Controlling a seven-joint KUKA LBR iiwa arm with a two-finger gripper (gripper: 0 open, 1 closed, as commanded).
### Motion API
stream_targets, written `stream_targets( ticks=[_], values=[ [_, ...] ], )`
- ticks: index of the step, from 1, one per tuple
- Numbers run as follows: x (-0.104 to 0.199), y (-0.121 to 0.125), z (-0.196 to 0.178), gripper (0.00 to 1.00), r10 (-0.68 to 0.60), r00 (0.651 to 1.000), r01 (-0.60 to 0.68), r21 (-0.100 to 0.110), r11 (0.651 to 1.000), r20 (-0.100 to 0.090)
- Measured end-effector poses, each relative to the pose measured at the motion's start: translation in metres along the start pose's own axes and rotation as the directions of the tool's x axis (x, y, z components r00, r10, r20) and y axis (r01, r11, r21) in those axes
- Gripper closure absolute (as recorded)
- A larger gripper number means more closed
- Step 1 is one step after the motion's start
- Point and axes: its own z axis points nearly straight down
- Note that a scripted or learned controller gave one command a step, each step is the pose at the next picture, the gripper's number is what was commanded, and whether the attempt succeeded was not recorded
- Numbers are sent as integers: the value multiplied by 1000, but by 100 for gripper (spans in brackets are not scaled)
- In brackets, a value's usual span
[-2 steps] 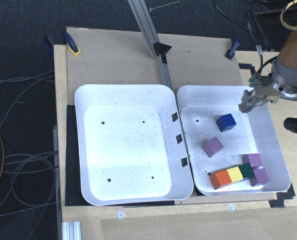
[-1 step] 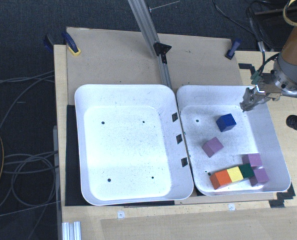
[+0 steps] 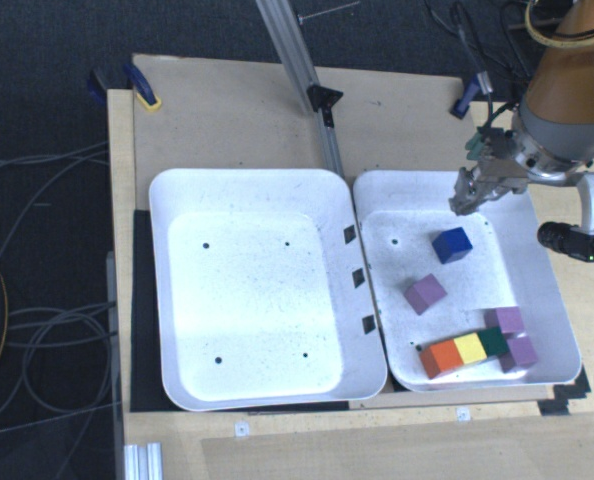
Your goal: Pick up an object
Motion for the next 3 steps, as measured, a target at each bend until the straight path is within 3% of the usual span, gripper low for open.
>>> stream_targets(
  ticks=[2,3],
  values=[
    [123,5,-6,100,-1,1000,1,2,1000,-1],
    [176,8,11,100,1,1000,0,7,1000,-1]
  ],
)
